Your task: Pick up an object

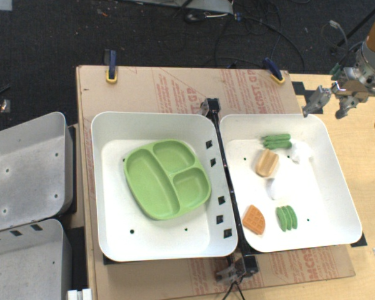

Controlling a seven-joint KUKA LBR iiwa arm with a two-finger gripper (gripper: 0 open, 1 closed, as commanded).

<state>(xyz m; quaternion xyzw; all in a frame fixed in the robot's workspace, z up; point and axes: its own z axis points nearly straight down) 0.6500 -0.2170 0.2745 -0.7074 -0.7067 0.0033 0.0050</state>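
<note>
I see the gripper [330, 103] spread open and holding nothing, beyond the right bin's [337, 167] far corner. Toy foods (four pieces) lie inside it.

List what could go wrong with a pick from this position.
1. The end effector sits above the right bin's far right corner, away from all four items, so a straight descent would likely hit the rim or bare floor.
2. The green bean pods and the tan bread piece lie close together; a grasp on one could nudge the other.
3. The orange waffle piece lies near the bin's inner wall, leaving little finger clearance.
</note>
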